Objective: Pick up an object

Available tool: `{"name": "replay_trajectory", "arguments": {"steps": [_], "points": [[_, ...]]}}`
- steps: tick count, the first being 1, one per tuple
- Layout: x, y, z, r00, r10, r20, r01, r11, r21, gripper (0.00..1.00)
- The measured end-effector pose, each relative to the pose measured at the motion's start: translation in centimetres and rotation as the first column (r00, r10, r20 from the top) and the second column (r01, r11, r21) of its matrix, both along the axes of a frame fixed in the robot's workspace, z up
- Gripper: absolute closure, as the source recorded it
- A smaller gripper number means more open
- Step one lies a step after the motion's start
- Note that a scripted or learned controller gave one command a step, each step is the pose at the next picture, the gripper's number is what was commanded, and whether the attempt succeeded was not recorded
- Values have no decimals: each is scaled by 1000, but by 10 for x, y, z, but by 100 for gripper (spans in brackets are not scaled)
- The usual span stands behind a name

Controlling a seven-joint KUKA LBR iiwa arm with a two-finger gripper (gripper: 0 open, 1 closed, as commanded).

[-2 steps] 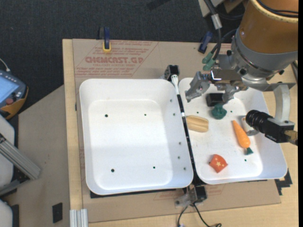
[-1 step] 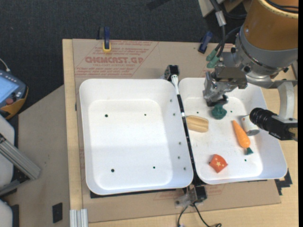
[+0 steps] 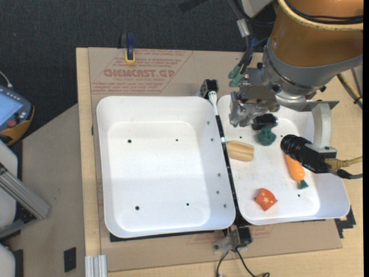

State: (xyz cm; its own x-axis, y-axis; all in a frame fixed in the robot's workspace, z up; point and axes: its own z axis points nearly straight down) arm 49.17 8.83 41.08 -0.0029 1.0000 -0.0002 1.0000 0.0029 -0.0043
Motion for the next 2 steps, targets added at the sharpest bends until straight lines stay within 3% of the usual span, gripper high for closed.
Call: {"name": "replay_trajectory", "arguments": {"steps": [1, 2], "points": [[-5, 32, 12, 1000, 0, 7, 0, 1000, 1, 100], [-13, -41, -32, 1000, -10, -2, 10, 1000, -2, 100]]}}
